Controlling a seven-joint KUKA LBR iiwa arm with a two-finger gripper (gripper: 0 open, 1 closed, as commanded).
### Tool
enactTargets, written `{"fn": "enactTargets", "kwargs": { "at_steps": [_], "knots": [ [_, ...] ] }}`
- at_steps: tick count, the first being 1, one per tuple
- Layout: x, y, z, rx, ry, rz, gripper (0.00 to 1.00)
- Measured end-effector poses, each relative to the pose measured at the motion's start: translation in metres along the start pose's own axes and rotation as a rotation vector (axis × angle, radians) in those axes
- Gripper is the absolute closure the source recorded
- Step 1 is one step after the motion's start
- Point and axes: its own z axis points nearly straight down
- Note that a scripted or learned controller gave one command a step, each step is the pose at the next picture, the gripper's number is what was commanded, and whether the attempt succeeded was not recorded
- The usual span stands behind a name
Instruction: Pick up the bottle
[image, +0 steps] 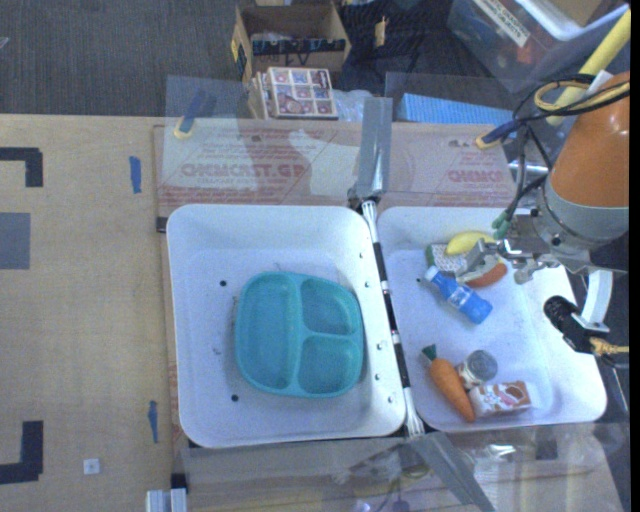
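Observation:
A blue bottle (462, 298) lies on its side in the right bin (560, 400), slanting from upper left to lower right, with a white band near its upper end. My gripper (521, 258) hangs over the bin's far right part, just right of and slightly above the bottle, and nothing can be seen held in it. A small orange-red item (487, 275) lies between the gripper and the bottle.
A yellow banana (467, 241) lies at the back of the right bin. A carrot (452, 388), a small round can (481, 365) and a red-and-white packet (502, 398) sit near its front. The left bin (200, 250) holds a teal divided plate (300, 335).

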Motion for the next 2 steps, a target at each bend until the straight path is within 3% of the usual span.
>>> {"fn": "enactTargets", "kwargs": {
  "at_steps": [1,2],
  "knots": [
    [0.012,0.026,0.093,-0.003,0.000,-0.011,0.00],
    [-0.002,-0.003,0.073,0.002,0.001,0.194,0.00]
  ]
}}
